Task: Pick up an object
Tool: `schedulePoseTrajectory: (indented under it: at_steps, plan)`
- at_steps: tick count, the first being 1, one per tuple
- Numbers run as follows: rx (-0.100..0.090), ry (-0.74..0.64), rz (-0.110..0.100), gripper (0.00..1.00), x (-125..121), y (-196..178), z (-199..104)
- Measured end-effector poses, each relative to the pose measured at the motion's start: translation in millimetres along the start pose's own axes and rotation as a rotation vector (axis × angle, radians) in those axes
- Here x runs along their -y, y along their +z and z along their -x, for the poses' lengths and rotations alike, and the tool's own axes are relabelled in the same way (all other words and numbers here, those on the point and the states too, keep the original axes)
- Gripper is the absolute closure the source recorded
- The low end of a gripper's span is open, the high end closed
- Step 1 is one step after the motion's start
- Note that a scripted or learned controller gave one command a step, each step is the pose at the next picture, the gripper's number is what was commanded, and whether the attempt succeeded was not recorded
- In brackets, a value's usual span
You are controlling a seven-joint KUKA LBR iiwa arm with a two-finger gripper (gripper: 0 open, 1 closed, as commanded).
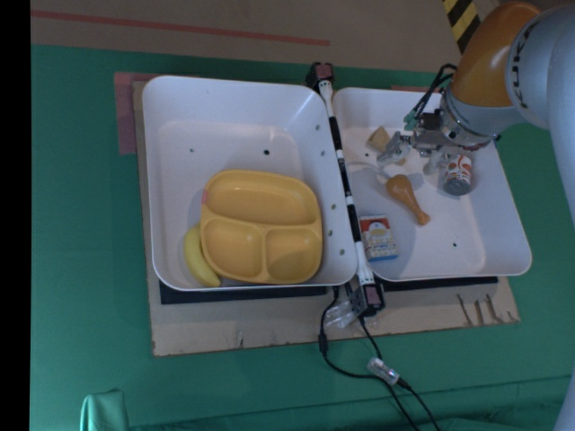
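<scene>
My gripper (413,155) hangs over the back of the right bin (499,241), its fingers spread apart with nothing between them. A tan drumstick-shaped toy (407,197) lies just in front of and below it. Left of the gripper sits a small tan wedge (379,137). A small can (457,175) stands to its right, close to the wrist. Nearer the bin's front left lies a small printed box (379,237).
The left bin (180,115) holds a yellow divided plate (260,227) with a banana (199,257) against its left edge. A black divider rail (341,178) runs between the bins. Cables (377,366) trail over the green mat in front.
</scene>
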State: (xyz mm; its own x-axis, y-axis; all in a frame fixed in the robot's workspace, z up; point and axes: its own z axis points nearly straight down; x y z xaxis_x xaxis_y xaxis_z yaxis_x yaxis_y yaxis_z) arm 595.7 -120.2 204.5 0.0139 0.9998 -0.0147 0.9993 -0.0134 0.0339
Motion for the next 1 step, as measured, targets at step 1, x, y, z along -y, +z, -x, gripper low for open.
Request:
schedulePoseTrajectory:
  at_steps: [1]
  plan:
    - [-0.006, -0.008, -0.01, 0.0, 31.0, 15.4, -1.6]
